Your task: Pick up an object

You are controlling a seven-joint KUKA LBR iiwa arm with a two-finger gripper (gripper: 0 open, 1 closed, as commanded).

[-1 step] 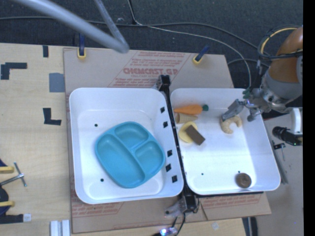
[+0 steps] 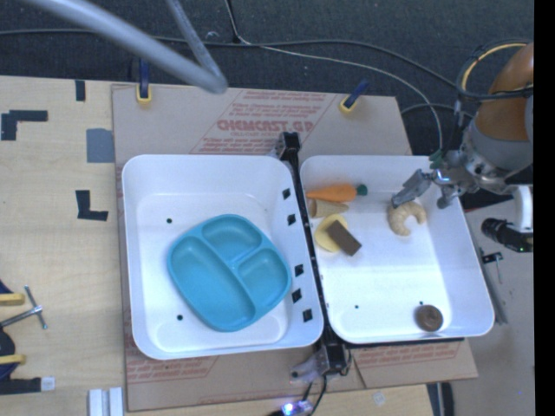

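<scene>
The right bin (image 2: 381, 271) holds an orange carrot (image 2: 332, 193), a yellow and brown piece (image 2: 336, 235), a pale curved piece (image 2: 405, 219) and a brown round piece (image 2: 428, 317). My gripper (image 2: 425, 189) hangs over the bin's upper right part, just above the pale curved piece, with its grey fingers (image 2: 408, 191) spread open. Nothing sits between them. The arm comes in from the right, with the orange band (image 2: 512, 72) above the wrist.
The left bin (image 2: 147, 198) holds a blue divided plate (image 2: 230, 271). A black divider (image 2: 299, 232) runs between the two bins. Cables trail across the dark bench at the back, and a grey pole (image 2: 113, 29) crosses the upper left.
</scene>
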